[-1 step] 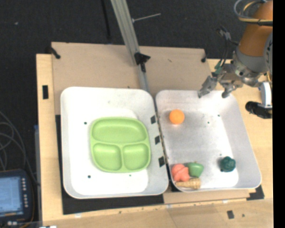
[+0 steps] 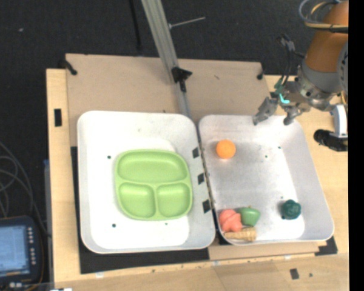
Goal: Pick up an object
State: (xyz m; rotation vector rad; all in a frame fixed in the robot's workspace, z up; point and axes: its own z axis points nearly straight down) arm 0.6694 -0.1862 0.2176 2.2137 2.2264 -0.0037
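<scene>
I see my claw (image 2: 272, 115) spread open and empty above the far edge of the right bin (image 2: 303, 156). In that bin lie an orange ball (image 2: 225, 150), a dark green object (image 2: 290, 209), and pink (image 2: 230, 219), green (image 2: 250, 215) and tan (image 2: 244, 235) items clustered together at the near left corner. A green divided tray (image 2: 153, 183) sits in the left bin (image 2: 97, 162).

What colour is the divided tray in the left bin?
Light green; the divided tray shows clearly in the camera view.
</scene>
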